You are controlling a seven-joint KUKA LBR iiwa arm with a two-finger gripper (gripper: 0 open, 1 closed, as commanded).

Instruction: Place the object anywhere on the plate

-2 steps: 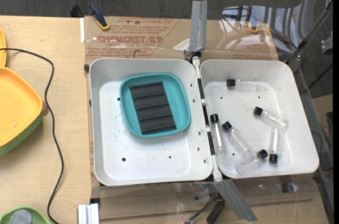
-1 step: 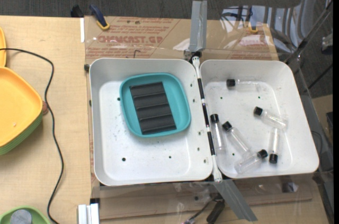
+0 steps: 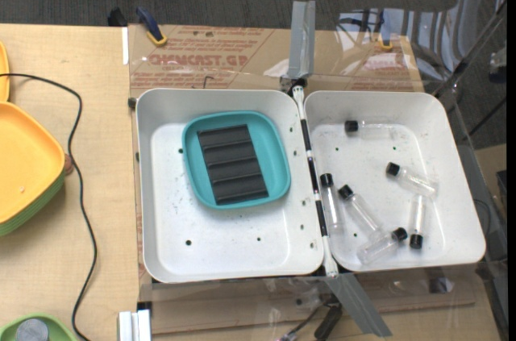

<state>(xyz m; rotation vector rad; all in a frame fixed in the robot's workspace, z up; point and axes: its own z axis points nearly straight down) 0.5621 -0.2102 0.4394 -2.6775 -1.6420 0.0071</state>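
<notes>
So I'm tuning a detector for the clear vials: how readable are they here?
Camera view: lighting even, shadows soft; the vials nearly vanish against the right bin, with mainly their black caps standing out; the teal plate and its dark ridged block are crisp.

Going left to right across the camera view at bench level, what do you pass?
Yellow dish → black cable → left bin → teal plate holding a black ridged block → right bin with clear black-capped vials.

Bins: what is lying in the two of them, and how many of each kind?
Vials: 6
Plate: 1
Block: 1
Total: 8
</notes>
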